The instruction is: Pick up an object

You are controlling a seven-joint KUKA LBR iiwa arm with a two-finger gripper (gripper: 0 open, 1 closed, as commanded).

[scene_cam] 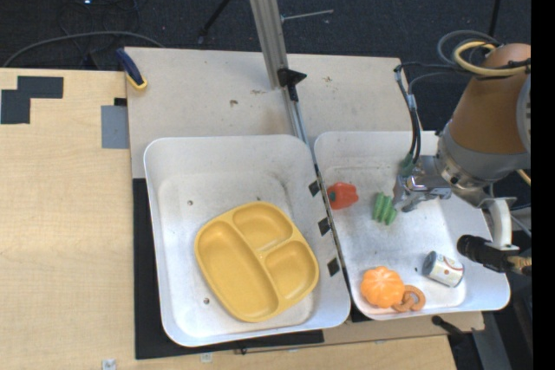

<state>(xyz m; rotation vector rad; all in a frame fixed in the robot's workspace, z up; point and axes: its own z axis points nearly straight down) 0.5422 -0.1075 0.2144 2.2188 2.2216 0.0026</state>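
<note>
Nearest the camera, at the front edge of the right bin (486, 301), sits an orange, pumpkin-like toy (382, 286) with a small orange ring (409, 300) touching its right side; just beside them to the right lies a small white cylinder (443, 269) with a dark end and a red mark. Further back in the same bin, a small green object (384, 209) rests next to the hand (408, 197), which hangs just beside it on the right; whether it is apart or together cannot be told from this angle, and nothing is visibly clamped in it. A red object (342, 195) lies against the bin's left wall. The left bin (173, 186) holds a yellow divided tray (256, 260). Since the hand hovers so near it, the green piece is the likeliest target. It looks small and light, probably moulded plastic or foam, so weight should be no trouble; the risk is rather that it skids on the smooth white floor or squirts out sideways under pressure. Taking it across its narrow middle, square to its long axis, seems safest. The pumpkin is rounder and wider, and would likely roll from a two-finger pinch.
</note>
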